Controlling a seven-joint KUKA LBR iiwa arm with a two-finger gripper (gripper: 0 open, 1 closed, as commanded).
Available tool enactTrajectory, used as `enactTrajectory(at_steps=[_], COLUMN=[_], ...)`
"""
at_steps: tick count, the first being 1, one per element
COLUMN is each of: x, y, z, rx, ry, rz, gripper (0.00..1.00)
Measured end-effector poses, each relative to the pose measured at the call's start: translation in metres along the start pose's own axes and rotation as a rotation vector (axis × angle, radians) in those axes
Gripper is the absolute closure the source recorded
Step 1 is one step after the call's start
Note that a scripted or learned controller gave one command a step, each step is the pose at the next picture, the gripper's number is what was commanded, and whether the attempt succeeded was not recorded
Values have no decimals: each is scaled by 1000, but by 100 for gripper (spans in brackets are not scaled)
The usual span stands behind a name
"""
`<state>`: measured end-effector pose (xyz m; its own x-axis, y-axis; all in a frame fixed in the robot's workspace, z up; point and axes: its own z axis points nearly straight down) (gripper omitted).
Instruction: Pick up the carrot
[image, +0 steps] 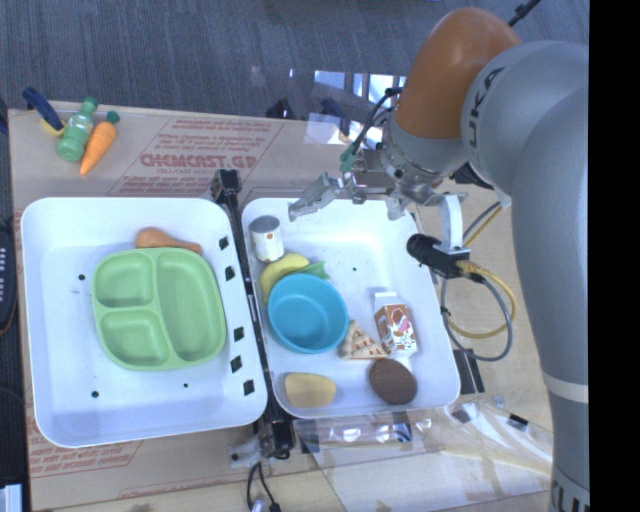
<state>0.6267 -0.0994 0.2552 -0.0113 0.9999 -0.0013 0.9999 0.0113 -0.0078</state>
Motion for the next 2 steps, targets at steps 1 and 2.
enactTrajectory(at_steps=[1, 2], x=[-18, -52], y=[7, 25], z=[-34, -119], rx=[-1, -9], ry=[-5, -2], rz=[197, 132], gripper=[0, 0])
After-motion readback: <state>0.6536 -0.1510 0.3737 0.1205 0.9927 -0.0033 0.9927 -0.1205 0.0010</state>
